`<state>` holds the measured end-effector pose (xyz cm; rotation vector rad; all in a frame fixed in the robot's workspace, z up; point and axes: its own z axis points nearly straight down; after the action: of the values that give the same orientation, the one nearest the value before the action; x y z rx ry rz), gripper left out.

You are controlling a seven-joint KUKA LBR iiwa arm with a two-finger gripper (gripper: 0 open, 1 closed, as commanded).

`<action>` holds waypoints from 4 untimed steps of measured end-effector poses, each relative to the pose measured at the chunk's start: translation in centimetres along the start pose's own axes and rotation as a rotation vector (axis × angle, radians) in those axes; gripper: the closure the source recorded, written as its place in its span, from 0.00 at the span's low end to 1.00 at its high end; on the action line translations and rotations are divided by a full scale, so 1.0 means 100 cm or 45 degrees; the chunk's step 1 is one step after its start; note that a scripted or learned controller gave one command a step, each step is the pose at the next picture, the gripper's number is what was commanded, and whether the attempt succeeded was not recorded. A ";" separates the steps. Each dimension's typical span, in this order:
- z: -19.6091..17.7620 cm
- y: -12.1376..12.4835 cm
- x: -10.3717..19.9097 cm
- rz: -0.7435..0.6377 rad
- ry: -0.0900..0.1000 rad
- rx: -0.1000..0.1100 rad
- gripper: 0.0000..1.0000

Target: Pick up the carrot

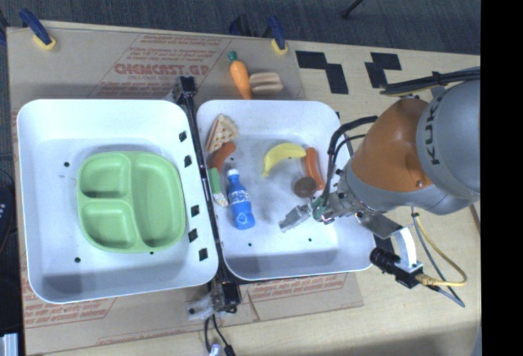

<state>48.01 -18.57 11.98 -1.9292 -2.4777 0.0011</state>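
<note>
The grey arm [425,158], orange-banded above the wrist, reaches in from the right over the right bin [327,260], its pincer [296,218] low over the bin floor just below a small brown round piece [305,187]. Whether the pincer is open or closed cannot be told from this angle, and nothing shows between its tips.

The carrot [239,77] lies outside both bins, on the cardboard-covered tabletop [155,60] just beyond the right bin's far rim, touching or nearly touching a tan bun-like toy [265,83] on its right.

Inside the right bin sit a waffle-patterned wedge [221,133], a reddish sausage [221,155] below it, a green stick [215,180], a blue bottle [239,200], a banana [283,156] and an orange-red sausage [314,166] just beside the brown piece.

The left bin [49,207] holds a green divided tray [131,201].
</note>
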 end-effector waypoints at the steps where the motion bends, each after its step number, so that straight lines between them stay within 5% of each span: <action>1: -0.033 0.039 0.048 -0.146 0.001 0.001 0.00; 2: 0.023 0.141 0.041 -0.553 0.000 -0.005 0.00; 3: 0.027 0.184 0.032 -0.967 -0.003 -0.002 0.00; 4: 0.016 0.184 0.031 -0.972 -0.006 -0.001 1.00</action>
<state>65.12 -11.02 10.37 -0.8685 -3.0220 0.0034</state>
